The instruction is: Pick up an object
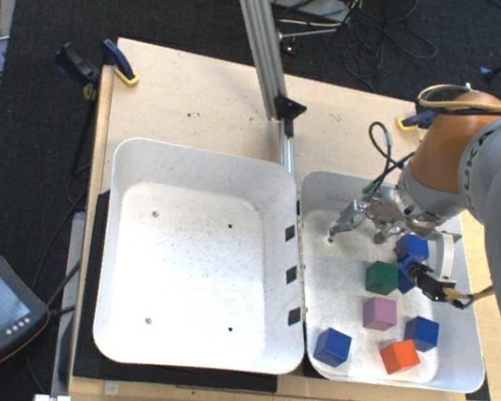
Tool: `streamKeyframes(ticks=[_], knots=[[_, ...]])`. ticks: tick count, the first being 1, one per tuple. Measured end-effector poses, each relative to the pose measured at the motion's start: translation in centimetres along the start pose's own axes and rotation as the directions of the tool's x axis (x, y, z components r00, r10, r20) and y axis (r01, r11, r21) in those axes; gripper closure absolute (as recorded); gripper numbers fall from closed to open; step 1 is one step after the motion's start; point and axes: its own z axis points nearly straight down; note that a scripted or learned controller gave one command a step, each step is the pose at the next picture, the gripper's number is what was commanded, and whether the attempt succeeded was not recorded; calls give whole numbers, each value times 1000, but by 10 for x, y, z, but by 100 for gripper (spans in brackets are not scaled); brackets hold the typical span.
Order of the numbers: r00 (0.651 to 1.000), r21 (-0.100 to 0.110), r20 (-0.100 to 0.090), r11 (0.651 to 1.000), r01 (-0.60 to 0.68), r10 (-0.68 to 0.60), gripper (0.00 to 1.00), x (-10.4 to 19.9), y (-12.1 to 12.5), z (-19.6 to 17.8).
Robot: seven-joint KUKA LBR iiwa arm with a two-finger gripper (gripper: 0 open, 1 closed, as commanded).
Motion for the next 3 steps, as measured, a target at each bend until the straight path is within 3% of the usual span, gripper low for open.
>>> streamKeyframes(ticks=[1, 3], knots=[[1000, -7, 1, 1000, 0, 0, 100, 0, 2, -14], [1000, -13, 2, 1000, 4, -4, 100, 15, 3, -134]])
